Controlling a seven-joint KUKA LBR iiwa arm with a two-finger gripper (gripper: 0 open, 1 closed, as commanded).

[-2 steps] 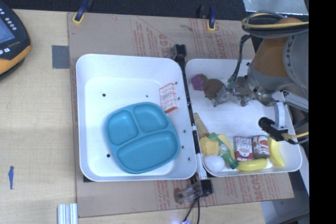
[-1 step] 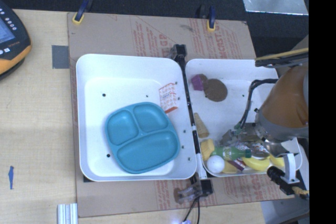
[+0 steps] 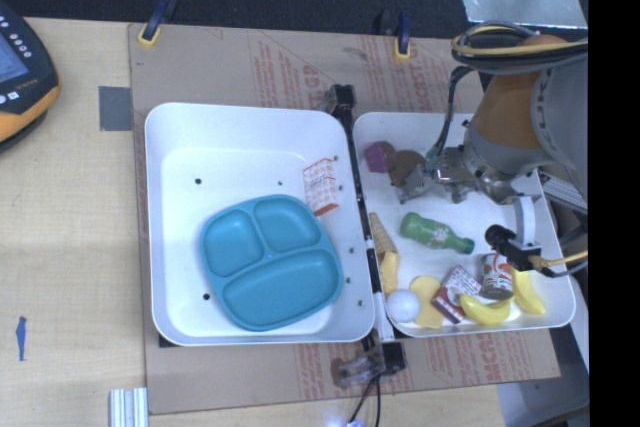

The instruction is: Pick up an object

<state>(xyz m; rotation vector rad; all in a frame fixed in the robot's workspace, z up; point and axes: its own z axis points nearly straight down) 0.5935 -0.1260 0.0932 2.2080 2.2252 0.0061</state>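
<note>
My gripper (image 3: 442, 175) hangs over the back of the right bin (image 3: 560, 315), under the grey wrist and orange band. It is just right of a brown toy (image 3: 405, 165) and a purple piece (image 3: 378, 156). A green bottle (image 3: 436, 233) lies on its side just in front of the gripper. Along the bin's front lie a banana (image 3: 492, 311), a small can (image 3: 497, 275), a red-and-white packet (image 3: 459, 293), a white ball (image 3: 402, 306) and a yellow wedge (image 3: 428, 300). A cone (image 3: 381, 233) lies by the left wall. The wrist hides what is under the gripper.
The left bin (image 3: 175, 140) holds a blue divided plate (image 3: 271, 260) and a small red-and-white carton (image 3: 321, 185) near its right wall. A black part with an orange cable (image 3: 520, 253) hangs off the arm over the right bin. A yellow-edged device (image 3: 20, 75) sits far left.
</note>
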